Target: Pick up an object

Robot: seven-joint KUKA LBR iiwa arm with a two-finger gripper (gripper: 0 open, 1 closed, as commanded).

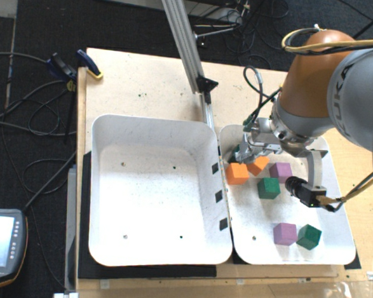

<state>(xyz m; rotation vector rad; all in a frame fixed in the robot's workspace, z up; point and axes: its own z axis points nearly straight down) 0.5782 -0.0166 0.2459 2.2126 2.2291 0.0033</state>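
1. The gripper (248, 154) is hanging over the right bin (332, 251); whether it is apart or together, I cannot tell.
2. An orange block (237, 173) is sitting just below it, probably light, stiff; its flat opposite sides suit grasping.

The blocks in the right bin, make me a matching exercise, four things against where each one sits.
Things:
1. orange block
2. green block
3. purple block
4. gripper

Places:
A. middle of the right bin
B. above the orange blocks, bin's far left part
C. against the bin's left wall
D. near edge, beside a dark green block

Pairs: 1-C, 2-A, 3-D, 4-B
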